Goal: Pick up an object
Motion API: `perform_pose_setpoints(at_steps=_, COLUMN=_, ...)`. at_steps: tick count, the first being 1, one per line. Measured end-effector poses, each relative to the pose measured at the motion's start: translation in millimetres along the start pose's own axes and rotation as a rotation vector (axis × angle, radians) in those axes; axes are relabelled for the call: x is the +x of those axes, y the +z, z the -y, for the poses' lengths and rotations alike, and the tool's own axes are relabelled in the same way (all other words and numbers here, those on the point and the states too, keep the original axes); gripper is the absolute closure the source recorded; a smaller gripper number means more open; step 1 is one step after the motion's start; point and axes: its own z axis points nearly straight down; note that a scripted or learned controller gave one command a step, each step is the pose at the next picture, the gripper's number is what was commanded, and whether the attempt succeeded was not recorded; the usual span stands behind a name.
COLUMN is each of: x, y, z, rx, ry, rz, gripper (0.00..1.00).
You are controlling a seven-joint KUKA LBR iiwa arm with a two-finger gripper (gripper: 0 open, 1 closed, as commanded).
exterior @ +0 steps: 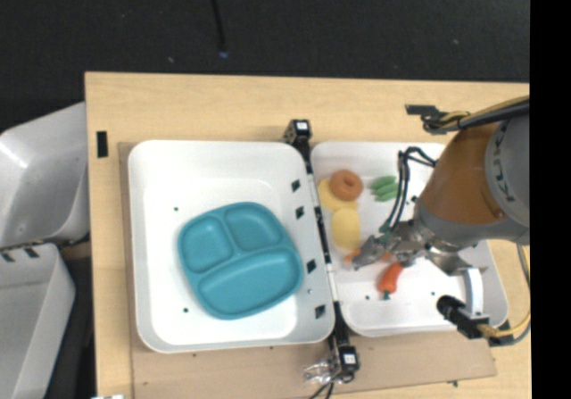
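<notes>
Toys lie in the right bin (357,321): an orange ring (346,184), a green piece (384,187), a yellow piece (345,226) and a red-orange piece (390,278). The gripper (379,252) hovers between the last two; its state cannot be told. A blue tray (239,259) fills the left bin (161,317).

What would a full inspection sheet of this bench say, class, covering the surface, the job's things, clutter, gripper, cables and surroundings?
Surface: pale wooden bench bearing two white bins, the left bin and the right bin, side by side.
Job's things: in the right bin, an orange ring, a yellow piece, a green piece and a small orange-red piece.
Clutter: a blue divided tray lies in the left bin.
Gripper: the gripper is low over the right bin beside the yellow piece; finger state unclear.
Cables: black cables run along the arm's wrist.
Surroundings: dark floor behind, white equipment at left.
</notes>
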Motion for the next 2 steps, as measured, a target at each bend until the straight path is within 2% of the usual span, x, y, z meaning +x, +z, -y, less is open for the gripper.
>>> perform_pose_setpoints(at_steps=1, x=0, y=-14, z=-2, rx=-0.007, ry=0.005, rz=-0.001, gripper=1.00)
perform_pose_setpoints(at_steps=2, x=-1, y=-57, z=-1, rx=-0.008, ry=-0.002, rz=0.000, gripper=1.00)
